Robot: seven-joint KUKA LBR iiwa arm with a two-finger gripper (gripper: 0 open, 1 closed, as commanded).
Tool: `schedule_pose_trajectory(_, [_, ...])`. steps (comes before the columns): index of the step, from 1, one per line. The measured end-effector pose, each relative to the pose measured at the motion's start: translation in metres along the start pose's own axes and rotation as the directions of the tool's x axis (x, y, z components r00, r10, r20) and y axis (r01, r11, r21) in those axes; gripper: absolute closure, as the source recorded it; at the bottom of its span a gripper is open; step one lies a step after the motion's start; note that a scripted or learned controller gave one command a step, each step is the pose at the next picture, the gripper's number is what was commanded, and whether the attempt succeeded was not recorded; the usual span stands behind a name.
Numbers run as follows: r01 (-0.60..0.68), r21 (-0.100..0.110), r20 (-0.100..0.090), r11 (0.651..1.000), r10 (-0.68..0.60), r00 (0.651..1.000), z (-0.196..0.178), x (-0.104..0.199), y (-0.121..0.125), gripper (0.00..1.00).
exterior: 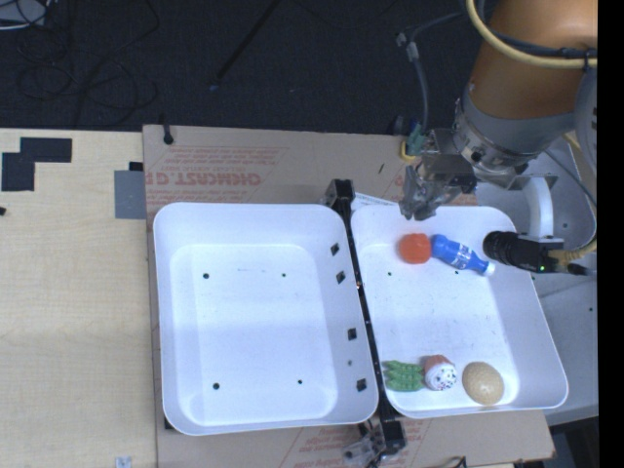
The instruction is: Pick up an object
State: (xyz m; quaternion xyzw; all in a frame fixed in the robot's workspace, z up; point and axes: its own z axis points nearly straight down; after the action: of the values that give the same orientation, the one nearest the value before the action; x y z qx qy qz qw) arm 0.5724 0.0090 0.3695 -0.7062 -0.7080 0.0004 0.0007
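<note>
- White plastic bins sit side by side on the worktop; the left bin has nothing in it.
- Right bin holds an orange ball touching a blue bottle near the far wall, with a green toy, a spotted ball and a tan egg-shaped object along the near wall.
- Hand hangs just above the orange ball; whether it is clenched or released I cannot tell, perhaps through shadow.
- Nothing looks lifted yet, so the whole pick remains.
</note>
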Motion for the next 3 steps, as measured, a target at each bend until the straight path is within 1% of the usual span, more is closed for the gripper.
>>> schedule_pose_trajectory(1, [-0.005, 0.007, 0.001, 1.000, 0.005, 1.000, 0.093, -0.031, 0.018, 1.00])
schedule_pose_trajectory(2, [-0.004, 0.002, 0.001, 1.000, 0.004, 1.000, 0.088, -0.031, 0.018, 0.00])
schedule_pose_trajectory(3, [-0.004, 0.004, 0.001, 1.000, 0.004, 1.000, 0.078, -0.032, 0.018, 1.00])
